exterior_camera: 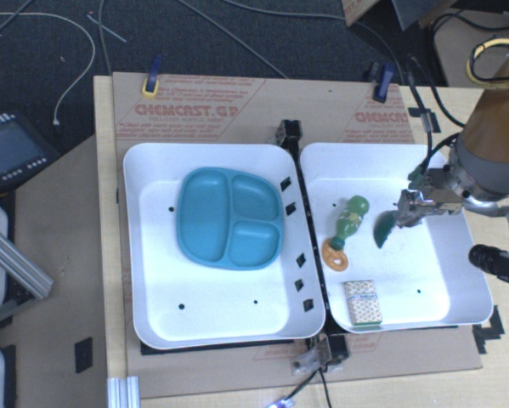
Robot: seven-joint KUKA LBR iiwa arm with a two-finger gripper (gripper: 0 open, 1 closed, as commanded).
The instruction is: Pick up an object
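In the right bin (pixel 458 300), my gripper (pixel 407 211) hangs over the middle right part, reaching in from the right. A dark green, leaf-shaped object (pixel 384 229) sits right at its tip and stretches down and to the left; whether it is gripped or just lying under the tip is unclear. To the left lie a light green bottle-shaped toy (pixel 350 216), an orange ring (pixel 335 257) touching the toy's lower end, and a small patterned box (pixel 363 302) near the front wall.
The left bin (pixel 152 304) holds a blue divided plate (pixel 230 218). A black divider with clips (pixel 301 228) runs between the bins. Cables and a black part of the arm (pixel 492 260) lie at the right edge.
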